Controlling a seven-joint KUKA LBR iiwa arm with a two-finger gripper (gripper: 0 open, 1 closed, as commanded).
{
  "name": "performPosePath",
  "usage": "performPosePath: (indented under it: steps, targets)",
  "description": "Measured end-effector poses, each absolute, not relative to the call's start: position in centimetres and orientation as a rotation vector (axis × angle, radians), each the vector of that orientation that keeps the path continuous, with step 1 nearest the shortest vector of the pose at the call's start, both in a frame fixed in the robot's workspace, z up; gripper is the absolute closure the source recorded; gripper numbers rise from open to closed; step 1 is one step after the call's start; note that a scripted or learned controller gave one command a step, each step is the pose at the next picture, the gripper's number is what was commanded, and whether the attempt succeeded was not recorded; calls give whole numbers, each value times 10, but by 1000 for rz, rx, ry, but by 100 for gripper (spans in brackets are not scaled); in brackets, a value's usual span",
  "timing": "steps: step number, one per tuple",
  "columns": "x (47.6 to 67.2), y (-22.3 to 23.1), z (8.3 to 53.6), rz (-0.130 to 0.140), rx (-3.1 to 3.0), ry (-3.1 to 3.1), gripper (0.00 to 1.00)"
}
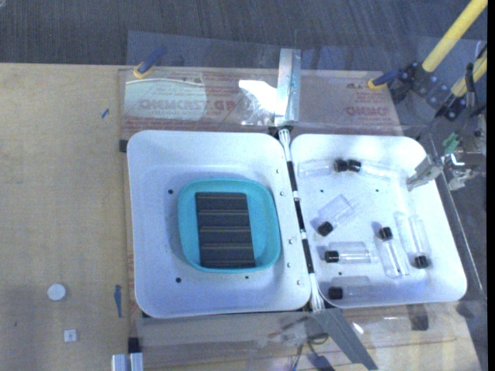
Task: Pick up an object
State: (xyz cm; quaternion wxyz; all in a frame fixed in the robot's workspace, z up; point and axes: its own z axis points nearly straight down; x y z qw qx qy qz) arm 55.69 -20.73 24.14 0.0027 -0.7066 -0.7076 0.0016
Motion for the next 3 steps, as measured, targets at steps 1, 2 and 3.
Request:
performPosePath:
  steps: [1,2,3]
  targets:
    - [596,-211,97,-12,-2184,-2252,0]
    - [545,-190,88,-8,-2205,-2246,0]
    - [621,-211,88,-25,-2202,-2236,0]
